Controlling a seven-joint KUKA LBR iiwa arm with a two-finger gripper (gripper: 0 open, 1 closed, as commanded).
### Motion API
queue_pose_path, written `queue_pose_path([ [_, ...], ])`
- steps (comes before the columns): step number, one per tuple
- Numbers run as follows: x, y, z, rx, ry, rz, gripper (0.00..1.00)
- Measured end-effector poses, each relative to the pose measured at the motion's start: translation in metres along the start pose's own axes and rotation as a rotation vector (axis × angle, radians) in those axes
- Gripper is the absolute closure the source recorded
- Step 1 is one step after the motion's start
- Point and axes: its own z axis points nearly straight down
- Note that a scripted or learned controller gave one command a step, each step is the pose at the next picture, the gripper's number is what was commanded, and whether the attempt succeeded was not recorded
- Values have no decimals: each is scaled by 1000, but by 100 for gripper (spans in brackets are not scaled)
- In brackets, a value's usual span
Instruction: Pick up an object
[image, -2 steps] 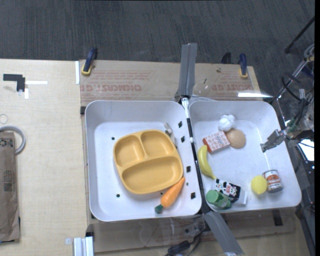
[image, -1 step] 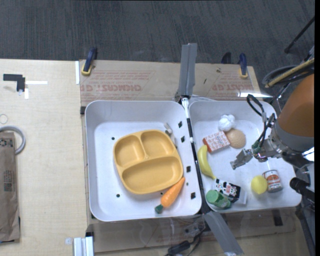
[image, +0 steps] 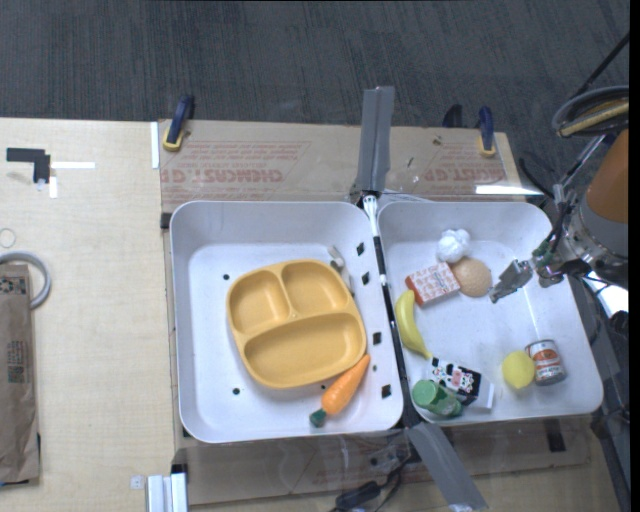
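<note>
The gripper (image: 508, 281) was seen just beside the brown ball (image: 472, 276) in the right bin (image: 570, 310); jaws apparently spread, nothing held. A glancing close could roll it away.

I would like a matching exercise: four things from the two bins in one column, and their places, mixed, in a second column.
Things:
1. carrot
2. banana
3. small can
4. yellow divided plate

Places:
A. right bin, near its right wall
B. left bin, middle
C. right bin, along its left wall
D. left bin, beside the plate's lower right edge

Pairs: 1-D, 2-C, 3-A, 4-B
</note>
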Motion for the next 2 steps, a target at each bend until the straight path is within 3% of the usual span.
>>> queue_pose_path([
  [1,63,-45,25,1,1,-66,0],
  [2,81,-48,91,-1,0,-57,0],
])
